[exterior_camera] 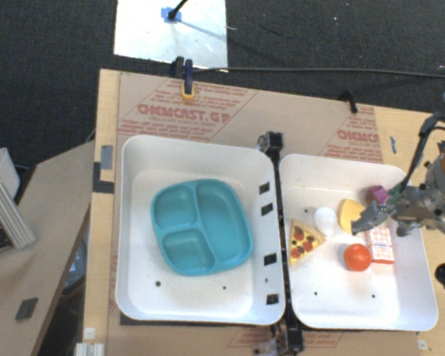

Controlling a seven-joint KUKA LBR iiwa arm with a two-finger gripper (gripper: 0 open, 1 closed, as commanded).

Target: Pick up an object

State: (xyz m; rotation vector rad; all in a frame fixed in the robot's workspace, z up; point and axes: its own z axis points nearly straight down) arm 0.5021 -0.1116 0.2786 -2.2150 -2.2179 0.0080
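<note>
White plastic forms the two shallow bins sitting side by side on the tabletop (236, 116), which is covered by a brown printed cardboard sheet. The left bin (130, 282) carries a teal divided plate (201, 226) with three compartments, lying roughly in its middle. The right bin (406, 308) holds a loose cluster of small things: a pizza slice toy (304, 242) near the divider, a white egg-shaped piece (325, 218) just above it, a yellow wedge (350, 214) beside that, a purple piece (377, 194) toward the back, a red ball (357, 258) further forward, and a small red-and-white carton (381, 245) just right of the ball.

The grey arm comes in from the right, and its end effector (375, 215) hangs over the right bin between the yellow wedge and the carton, close to the purple piece. Whether the end effector is apart or together I cannot tell, and nothing is visibly between its tips. All the small things rest on the bin floor.
</note>
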